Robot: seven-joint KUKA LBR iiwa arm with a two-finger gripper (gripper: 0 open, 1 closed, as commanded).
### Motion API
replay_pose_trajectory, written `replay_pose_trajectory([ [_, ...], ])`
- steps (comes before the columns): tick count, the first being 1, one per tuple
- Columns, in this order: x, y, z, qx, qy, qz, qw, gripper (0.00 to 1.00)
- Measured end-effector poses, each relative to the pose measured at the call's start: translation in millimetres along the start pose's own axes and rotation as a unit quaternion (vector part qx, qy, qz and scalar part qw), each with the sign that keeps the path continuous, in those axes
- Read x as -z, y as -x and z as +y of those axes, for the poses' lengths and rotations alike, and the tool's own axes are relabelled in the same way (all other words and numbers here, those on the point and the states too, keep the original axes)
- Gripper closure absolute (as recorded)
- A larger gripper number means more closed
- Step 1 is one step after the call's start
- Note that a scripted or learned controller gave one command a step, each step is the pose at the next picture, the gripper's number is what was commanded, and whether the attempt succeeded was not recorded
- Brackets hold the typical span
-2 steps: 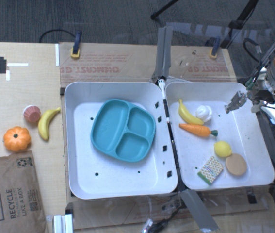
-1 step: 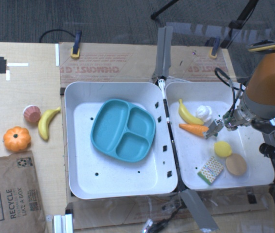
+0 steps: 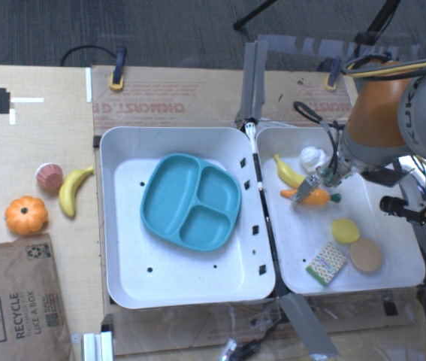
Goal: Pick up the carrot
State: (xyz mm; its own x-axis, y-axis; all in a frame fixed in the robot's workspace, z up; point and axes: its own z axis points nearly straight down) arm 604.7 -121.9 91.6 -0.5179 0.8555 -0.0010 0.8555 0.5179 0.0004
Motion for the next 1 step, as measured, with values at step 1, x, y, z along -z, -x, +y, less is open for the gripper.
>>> replay_pose_trajectory([
  [1, 9.6, 1.5, -0.6, -0.002, 0.001, 0.0, 1.0, 1.0],
])
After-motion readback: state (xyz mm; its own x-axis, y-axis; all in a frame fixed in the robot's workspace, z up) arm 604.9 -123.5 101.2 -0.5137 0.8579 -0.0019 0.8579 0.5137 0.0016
